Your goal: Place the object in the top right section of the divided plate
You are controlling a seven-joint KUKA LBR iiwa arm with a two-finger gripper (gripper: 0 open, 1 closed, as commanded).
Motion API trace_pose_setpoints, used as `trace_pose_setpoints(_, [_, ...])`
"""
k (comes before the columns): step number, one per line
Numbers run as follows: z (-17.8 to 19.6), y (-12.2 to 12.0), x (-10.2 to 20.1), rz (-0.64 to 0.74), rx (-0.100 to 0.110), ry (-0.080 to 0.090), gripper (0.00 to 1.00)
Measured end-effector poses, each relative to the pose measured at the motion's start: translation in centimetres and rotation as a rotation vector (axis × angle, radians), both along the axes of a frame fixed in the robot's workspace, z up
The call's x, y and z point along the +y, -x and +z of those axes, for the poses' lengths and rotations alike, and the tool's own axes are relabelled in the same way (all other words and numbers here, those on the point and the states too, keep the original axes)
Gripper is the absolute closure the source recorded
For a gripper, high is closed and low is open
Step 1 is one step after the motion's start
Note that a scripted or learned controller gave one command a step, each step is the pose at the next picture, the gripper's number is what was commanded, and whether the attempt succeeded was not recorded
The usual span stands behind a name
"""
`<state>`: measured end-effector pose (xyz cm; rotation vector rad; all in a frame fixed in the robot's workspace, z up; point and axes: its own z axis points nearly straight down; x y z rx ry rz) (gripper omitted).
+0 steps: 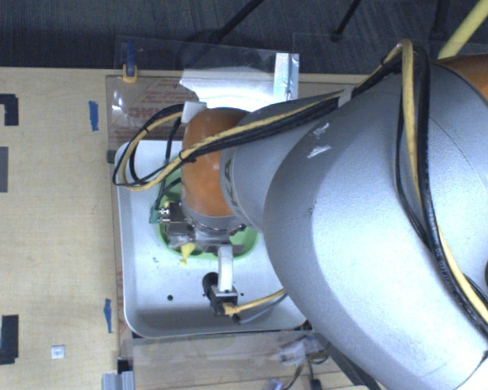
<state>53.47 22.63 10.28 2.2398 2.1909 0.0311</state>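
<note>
Bench: you are looking down on a pale wooden bench top (49,242) marked with black squared brackets, a dark grey patch at the left edge and short strips of blue tape; behind it the floor is dark, crossed by thin black rods.

Bin: a shallow white plastic bin (142,299) sits at the middle of your view. Its bare floor shows at the lower left, with a few small dark specks on it.

Far end of bin: you can see clear plastic sheeting, a folded white sheet (224,84) and a shiny foil-like strip (285,75) standing at the bin's far edge.

Arm: the big grey arm (366,218) comes in from your right and covers most of the bin. Its orange band (207,165) sits above the wrist, and yellow and black cables (146,149) loop out from it toward the left.

Plate: a green rim of the divided plate (169,232) peeks out on both sides beneath the wrist. You cannot make out its sections, as the arm covers them.

Object: a small yellow piece (185,253) shows just at the plate's near edge, under the wrist. You cannot tell which section it lies in, nor whether it is touching the tool.

Pincer: the two-finger gripper (197,236) is pointed down over the plate, hidden by the wrist. You cannot tell its state.

Fitting: a white bracket with a black end (221,287) hangs off the wrist toward the near wall.
</note>
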Motion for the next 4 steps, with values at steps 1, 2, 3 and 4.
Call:
trace_pose_setpoints(1, [-0.2, 0.5, -2.0, -0.137, -0.007, -0.017, 1.00])
trace_pose_setpoints(2, [0.7, 0.5, -1.9, -0.136, -0.008, -0.018, 1.00])
trace_pose_setpoints(3, [-0.2, -5.1, 0.8, -0.161, 0.040, -0.007, 1.00])
trace_pose_setpoints(4, [-0.1, 0.0, -0.2, 0.032, 0.013, 0.007, 1.00])
